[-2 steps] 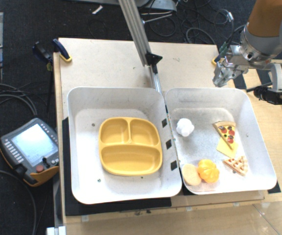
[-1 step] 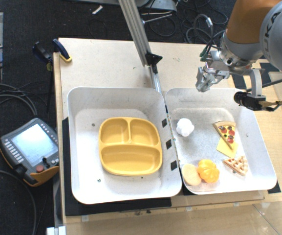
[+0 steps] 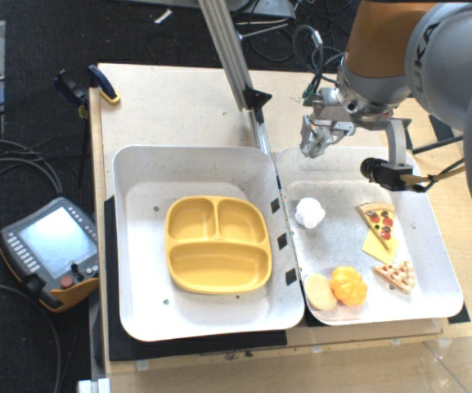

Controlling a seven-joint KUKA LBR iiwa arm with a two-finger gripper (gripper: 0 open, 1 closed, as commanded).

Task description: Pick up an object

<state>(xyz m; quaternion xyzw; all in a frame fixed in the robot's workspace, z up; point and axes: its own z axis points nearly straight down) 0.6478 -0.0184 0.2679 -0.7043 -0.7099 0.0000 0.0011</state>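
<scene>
Camera view shows the grey two-finger pincer (image 3: 314,144) hanging over the right white bin's (image 3: 432,228) far edge, clamped on nothing; apart or together I cannot tell. Just below it lies the small white lumpy ball (image 3: 309,212), probably the handiest target.
</scene>
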